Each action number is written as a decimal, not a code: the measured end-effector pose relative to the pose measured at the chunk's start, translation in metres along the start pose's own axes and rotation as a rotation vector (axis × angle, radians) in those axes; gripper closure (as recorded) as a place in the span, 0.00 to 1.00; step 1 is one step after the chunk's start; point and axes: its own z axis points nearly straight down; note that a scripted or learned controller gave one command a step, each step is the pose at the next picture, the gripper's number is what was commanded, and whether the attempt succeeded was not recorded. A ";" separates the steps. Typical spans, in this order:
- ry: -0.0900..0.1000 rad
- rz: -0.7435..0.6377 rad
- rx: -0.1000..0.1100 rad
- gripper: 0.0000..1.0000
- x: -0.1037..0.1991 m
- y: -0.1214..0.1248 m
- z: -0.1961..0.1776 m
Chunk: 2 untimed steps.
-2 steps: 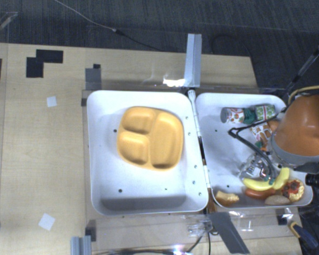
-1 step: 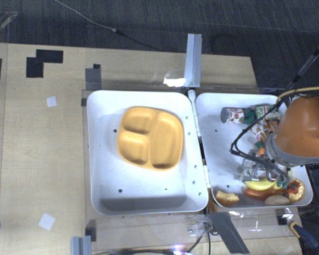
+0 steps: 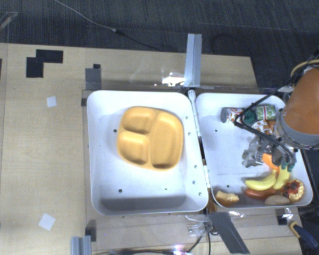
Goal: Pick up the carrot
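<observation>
Arm's gripper [image 3: 266, 155] is down in the right bin [image 3: 223, 158], low over a heap of toy food near that bin's near-right corner. Carrot [image 3: 267, 159]: only a small orange bit shows, just under and beside the grey gripper parts, touching the banana [image 3: 261, 183] area below it. Can't tell how far the fingers are apart, or whether anything is between them — wrist & cables hide too much.

Judgement on the step: it's the grasp approach, w/ carrot not yet lifted. To do it well:
- Centre fingers across the carrot's narrow width, not along its length; its lie is hard to read from here, so go by the orange patch.
- Banana sits just below the carrot, w/ a red item [image 3: 258, 193] and a strawberry-like piece [image 3: 294, 187] beyond. Keep fingers clear of the yellow, else it grabs both or shoves the carrot aside.
- Go down straight, close slowly, lift vertical; clutter is tight, so sideways drag would scatter things.
- Can [image 3: 250, 114] at the bin's far side is well apart, no worry.

Left bin holds a yellow divided tray [image 3: 150, 137]; irrelevant now.
</observation>
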 end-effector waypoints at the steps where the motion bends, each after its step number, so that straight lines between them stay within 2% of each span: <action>1: -0.005 0.067 -0.001 1.00 0.004 -0.007 0.104; 2: 0.004 -0.345 0.003 1.00 -0.018 -0.088 0.097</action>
